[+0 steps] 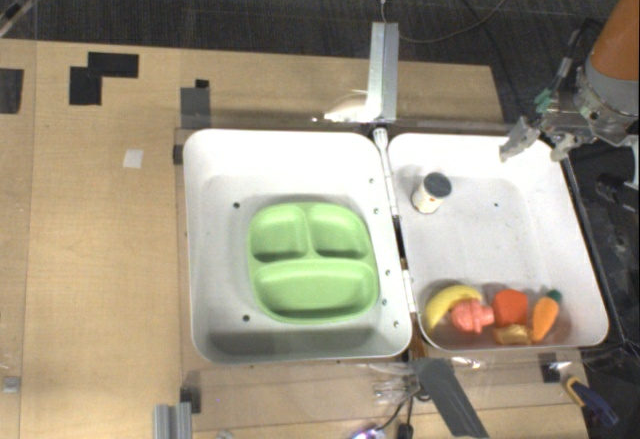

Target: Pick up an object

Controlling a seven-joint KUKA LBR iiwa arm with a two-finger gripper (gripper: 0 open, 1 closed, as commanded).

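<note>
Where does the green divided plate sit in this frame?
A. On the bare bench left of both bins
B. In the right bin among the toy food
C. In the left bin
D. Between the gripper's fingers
C: the green divided plate lies flat on the floor of the left bin, apart from the toy food in the right bin.

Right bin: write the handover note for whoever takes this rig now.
Tool: at the right bin's far right corner, above the rim, nothing seen held.
Toys: banana, pink toy, red toy, carrot bunched along the near wall; a small round piece sits alone near the divider.
Left bin: green tray.
Done: no pick yet.
Left: go down on one toy, grasp, lift.
</note>
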